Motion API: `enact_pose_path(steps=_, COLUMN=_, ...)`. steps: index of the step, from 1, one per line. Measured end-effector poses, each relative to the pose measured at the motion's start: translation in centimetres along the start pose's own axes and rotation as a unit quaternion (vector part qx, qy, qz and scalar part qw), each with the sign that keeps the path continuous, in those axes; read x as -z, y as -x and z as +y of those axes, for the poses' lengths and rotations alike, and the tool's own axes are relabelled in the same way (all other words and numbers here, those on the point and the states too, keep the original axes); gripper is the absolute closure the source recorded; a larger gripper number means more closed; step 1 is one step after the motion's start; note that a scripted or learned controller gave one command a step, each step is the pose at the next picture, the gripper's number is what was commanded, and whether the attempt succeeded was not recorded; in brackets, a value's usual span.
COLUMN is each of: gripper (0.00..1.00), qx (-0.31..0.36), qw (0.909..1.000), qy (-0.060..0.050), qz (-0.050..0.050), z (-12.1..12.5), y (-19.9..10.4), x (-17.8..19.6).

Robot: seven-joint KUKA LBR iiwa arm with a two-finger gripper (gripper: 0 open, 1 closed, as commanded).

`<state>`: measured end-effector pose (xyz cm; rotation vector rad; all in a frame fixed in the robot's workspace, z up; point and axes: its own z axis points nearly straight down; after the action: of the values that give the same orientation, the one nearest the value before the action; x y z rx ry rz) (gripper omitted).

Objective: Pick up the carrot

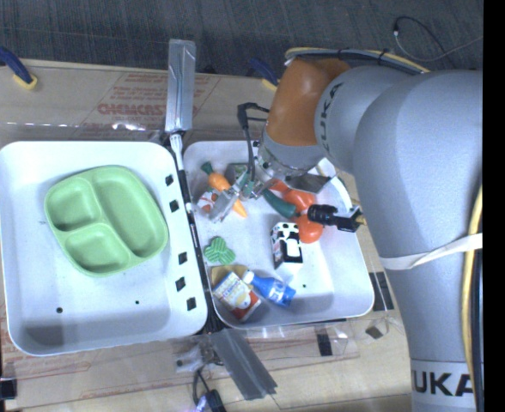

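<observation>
Left bin (12, 230): you have one green divided plate (106, 220) in it, three compartments, nothing on them.
Right bin (355, 294): count one carrot (221, 181) near the upper left, lying flat, orange with a green top; one green leafy piece (219, 251); one snack pouch (233, 290); one blue bottle (272, 290); one black-and-white cow figure (286, 242); one red-orange vegetable (294, 201) (possibly a pepper, hard to tell).
Hand (246, 187): down in the right bin, just right of the carrot; you cannot tell from here whether it is open or closed.
Progress: judged early (carrot on the bin floor, not lifted). Grasp and lift remain.
Tabletop (89, 93): carries both bins.
</observation>
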<state>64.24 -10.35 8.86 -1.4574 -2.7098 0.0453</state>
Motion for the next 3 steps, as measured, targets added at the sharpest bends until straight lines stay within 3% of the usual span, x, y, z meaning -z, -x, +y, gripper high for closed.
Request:
enact_pose_path(steps=1, gripper=1.0, qx=0.003, qw=1.0, qy=0.003, qz=-0.004, z=0.07, y=0.13, x=0.63)
enact_pose_path(steps=2, gripper=0.0, qx=0.003, qw=1.0, qy=0.003, qz=-0.004, z=0.06, y=0.12, x=0.64)
enact_pose_path(steps=3, gripper=1.0, qx=0.005, qw=1.0, qy=0.001, qz=-0.003, z=0.01, y=0.08, x=1.47)
